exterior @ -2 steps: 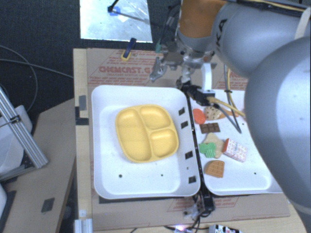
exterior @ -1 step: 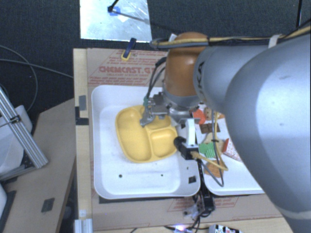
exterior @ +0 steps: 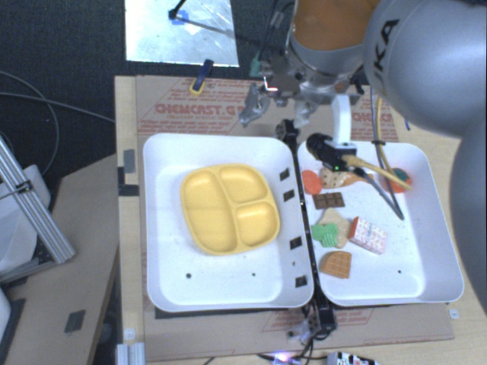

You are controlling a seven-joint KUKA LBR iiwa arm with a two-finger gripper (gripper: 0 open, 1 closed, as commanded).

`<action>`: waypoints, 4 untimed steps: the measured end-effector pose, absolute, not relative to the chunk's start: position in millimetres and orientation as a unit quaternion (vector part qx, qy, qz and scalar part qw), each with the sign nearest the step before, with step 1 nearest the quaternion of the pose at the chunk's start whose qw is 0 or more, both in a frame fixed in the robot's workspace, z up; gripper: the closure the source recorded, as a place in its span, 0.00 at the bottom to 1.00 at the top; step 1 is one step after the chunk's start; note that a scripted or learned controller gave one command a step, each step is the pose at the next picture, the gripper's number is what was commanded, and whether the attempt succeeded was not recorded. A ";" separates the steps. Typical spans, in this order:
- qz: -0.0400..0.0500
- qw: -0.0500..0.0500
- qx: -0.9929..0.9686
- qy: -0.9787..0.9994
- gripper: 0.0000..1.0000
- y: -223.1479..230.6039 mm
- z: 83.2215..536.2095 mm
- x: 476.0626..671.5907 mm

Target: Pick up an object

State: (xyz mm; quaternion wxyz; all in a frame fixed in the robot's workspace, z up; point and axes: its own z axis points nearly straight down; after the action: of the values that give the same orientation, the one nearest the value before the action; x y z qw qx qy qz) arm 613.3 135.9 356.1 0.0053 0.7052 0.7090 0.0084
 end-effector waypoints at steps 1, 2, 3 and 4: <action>0.001 -0.001 0.703 0.711 0.00 224.5 316.9 603.9; 0.003 -0.001 0.703 0.711 0.00 237.1 379.7 493.8; -0.006 -0.002 0.709 0.706 0.00 185.1 248.1 485.0; 0.009 0.006 0.709 0.705 0.00 118.3 415.1 488.6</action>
State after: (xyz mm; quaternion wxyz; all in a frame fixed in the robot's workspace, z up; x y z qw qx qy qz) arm 488.6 118.3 415.1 0.0057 0.7088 0.7053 0.0092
